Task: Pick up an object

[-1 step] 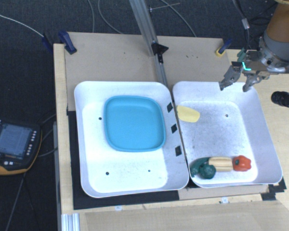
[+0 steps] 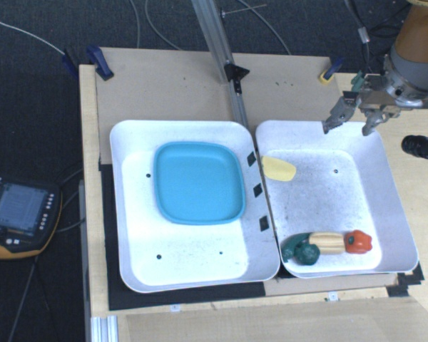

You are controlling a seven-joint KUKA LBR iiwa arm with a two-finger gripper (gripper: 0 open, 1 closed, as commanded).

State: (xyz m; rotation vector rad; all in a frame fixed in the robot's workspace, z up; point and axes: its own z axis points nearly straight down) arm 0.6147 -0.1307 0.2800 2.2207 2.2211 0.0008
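Note:
My gripper (image 2: pixel 352 122) hangs above the far edge of the right bin (image 2: pixel 385 184), open, with nothing between its two dark fingers. A pale yellow piece (image 2: pixel 279 169) lies by the right bin's left wall, well to the left of the gripper. Along that bin's near wall lie a dark green object (image 2: pixel 301 251), a tan cylinder (image 2: pixel 327 242) and a red round object (image 2: pixel 358 241), touching in a row. A light blue square plate (image 2: pixel 199 182) sits in the left bin (image 2: pixel 135 212).
A slanted metal pole (image 2: pixel 217 38) runs from the top down to the gap between the bins. Blue and yellow clamps (image 2: pixel 98 61) hold the board's far corners. A handheld pendant (image 2: pixel 18 212) rests on the floor at left.

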